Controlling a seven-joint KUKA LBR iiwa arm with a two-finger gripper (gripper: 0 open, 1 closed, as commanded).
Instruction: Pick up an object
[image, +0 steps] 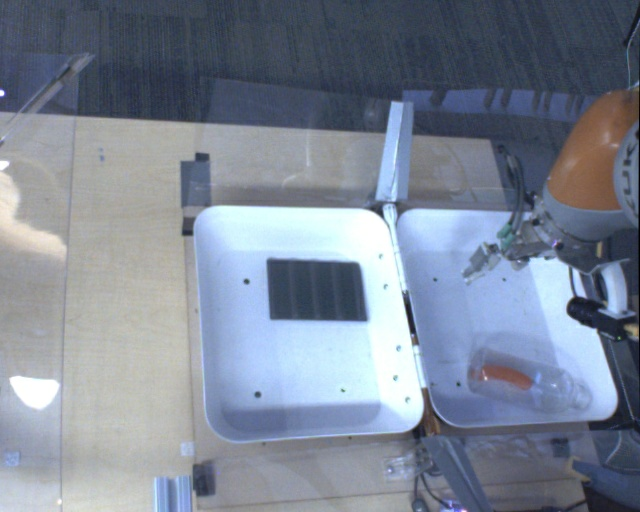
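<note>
A clear plastic bottle (525, 381) with an orange item inside lies on its side in the right bin (440, 300), near the front edge. A dark grey ribbed rectangular pad (316, 290) lies flat in the middle of the left bin (220, 330). My gripper (476, 264) hangs over the back part of the right bin, pointing left and down. It is well behind the bottle and apart from it. Nothing shows in its grasp. The orange band of the arm (596, 152) rises at the right.
A metal divider bar (393, 152) runs back from the gap between the two bins. Black brackets (196, 180) sit at the left bin's far corner. Cables and black arm parts (600, 315) crowd the right bin's right edge. Bare wooden bench (100, 300) lies to the left.
</note>
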